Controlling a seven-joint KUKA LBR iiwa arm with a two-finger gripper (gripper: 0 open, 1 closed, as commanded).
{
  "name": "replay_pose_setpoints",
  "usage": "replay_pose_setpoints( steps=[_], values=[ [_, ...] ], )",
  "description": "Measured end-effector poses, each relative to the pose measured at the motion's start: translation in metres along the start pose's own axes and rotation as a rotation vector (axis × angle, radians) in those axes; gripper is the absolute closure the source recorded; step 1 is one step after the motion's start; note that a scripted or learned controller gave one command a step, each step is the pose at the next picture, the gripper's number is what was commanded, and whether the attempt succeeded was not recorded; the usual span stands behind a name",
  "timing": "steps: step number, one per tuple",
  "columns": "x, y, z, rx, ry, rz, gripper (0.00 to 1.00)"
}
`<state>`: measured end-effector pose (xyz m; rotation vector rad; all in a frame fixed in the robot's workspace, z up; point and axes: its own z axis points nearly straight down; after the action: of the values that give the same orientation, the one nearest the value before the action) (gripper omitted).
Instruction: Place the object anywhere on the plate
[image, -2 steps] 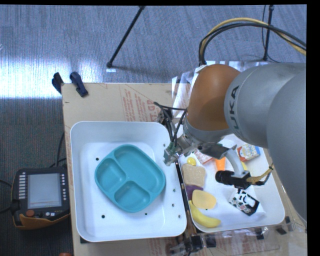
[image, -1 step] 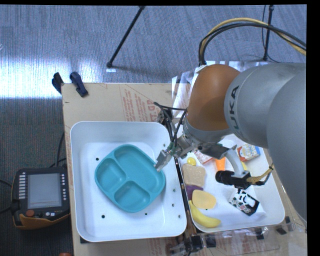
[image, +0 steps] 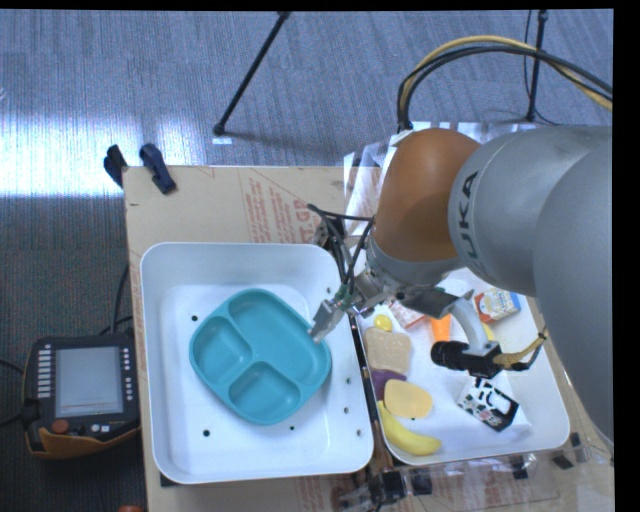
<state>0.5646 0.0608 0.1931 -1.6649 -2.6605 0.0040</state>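
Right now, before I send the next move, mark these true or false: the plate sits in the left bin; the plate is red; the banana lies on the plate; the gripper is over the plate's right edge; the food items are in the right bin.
1. The plate sits in the left bin. True.
2. The plate is red. False: it is teal, with three compartments.
3. The banana lies on the plate. False: it lies in the right bin.
4. The gripper is over the plate's right edge. True.
5. The food items are in the right bin. True.
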Motion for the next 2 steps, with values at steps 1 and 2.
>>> replay_pose_setpoints(
  steps=[1, 2],
  values=[
    [0.0, 0.0, 0.0, 0.0, 0.0, 0.0, 0.0],
    [0.0, 0.0, 0.0, 0.0, 0.0, 0.0, 0.0]
  ],
)
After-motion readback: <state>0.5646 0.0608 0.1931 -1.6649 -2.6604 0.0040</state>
